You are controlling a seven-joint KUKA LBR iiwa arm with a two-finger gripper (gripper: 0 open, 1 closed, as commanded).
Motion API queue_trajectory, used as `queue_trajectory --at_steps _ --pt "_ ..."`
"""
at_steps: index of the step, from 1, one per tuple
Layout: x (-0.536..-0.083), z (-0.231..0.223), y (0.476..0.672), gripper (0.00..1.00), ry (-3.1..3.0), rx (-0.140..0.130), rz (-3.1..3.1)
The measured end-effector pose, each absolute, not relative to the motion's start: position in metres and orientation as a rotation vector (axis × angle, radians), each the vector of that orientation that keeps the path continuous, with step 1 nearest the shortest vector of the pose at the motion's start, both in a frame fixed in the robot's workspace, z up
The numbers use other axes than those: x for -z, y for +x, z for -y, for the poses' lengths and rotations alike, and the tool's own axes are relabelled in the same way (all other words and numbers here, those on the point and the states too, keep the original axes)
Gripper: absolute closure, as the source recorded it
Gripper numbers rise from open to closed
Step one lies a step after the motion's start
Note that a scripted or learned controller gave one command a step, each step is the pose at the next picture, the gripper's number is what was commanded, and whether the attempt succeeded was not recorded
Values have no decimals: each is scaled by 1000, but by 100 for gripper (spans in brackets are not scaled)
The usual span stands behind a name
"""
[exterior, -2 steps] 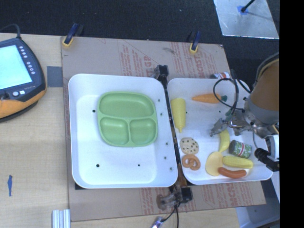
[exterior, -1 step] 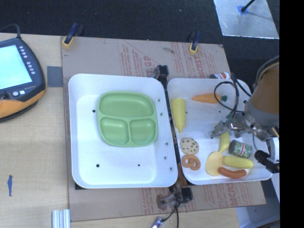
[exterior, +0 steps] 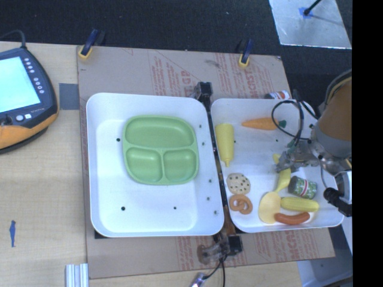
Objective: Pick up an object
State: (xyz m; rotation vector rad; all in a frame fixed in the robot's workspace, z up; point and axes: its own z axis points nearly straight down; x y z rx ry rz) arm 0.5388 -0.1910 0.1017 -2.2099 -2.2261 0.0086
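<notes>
The right bin point(exterior: 263, 103) holds several toy foods. A yellow corn cob point(exterior: 225, 142) lies at its left, an orange carrot point(exterior: 260, 123) at the back. A cookie point(exterior: 238, 183) and a pretzel point(exterior: 241, 204) sit near the front left. A yellow spoon-like piece point(exterior: 269, 205), a banana point(exterior: 299, 204), a sausage point(exterior: 292, 218) and a green can point(exterior: 302, 188) crowd the front right. My gripper point(exterior: 292, 160) hangs low in this bin, just above a small yellow piece point(exterior: 282, 178) and beside the can. The grey arm point(exterior: 335, 127) hides the bin's right side.
The left bin point(exterior: 102, 160) holds a green divided plate point(exterior: 160, 149). A teach pendant point(exterior: 21, 97) lies on the bench at far left. Black cables point(exterior: 287, 115) loop over the right bin near the wrist. Clamps point(exterior: 204, 89) sit between the bins.
</notes>
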Motion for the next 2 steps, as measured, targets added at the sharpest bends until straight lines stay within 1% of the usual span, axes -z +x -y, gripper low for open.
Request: queue_trajectory --at_steps 1,2 --pt "-91 102 518 100 -2211 -4 2228" --pt "-192 37 553 100 -2215 0 2226"
